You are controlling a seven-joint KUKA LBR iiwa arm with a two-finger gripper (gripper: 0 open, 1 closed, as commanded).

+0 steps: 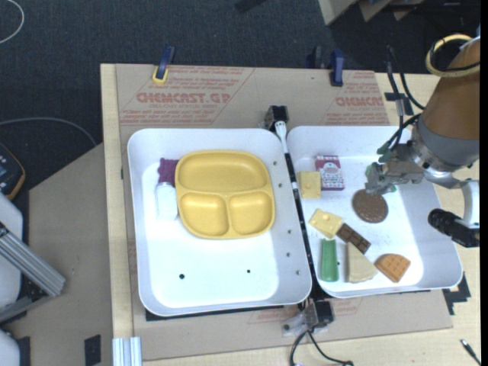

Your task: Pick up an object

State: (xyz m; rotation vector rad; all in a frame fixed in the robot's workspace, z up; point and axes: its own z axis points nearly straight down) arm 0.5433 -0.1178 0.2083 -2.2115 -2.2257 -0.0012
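In the right bin (431, 242) lie a round brown cookie (371, 207), a small red and white box (329, 172), a pale yellow cheese square (309, 184), a yellow cheese wedge (326, 223), a brown chocolate bar (354, 239), a green bar (328, 259), a pale bread wedge (358, 267) and an orange waffle piece (393, 266). My gripper (379, 183) hangs low in this bin, right over the cookie's upper edge. I see nothing lifted off the bin floor.
The left bin (213, 277) holds a yellow divided plate (225, 193), a purple item (166, 170) and a white bottle (165, 201) beside it. A black divider strip (293, 204) runs between the bins. The grey and orange arm (457, 120) covers the right bin's far corner.
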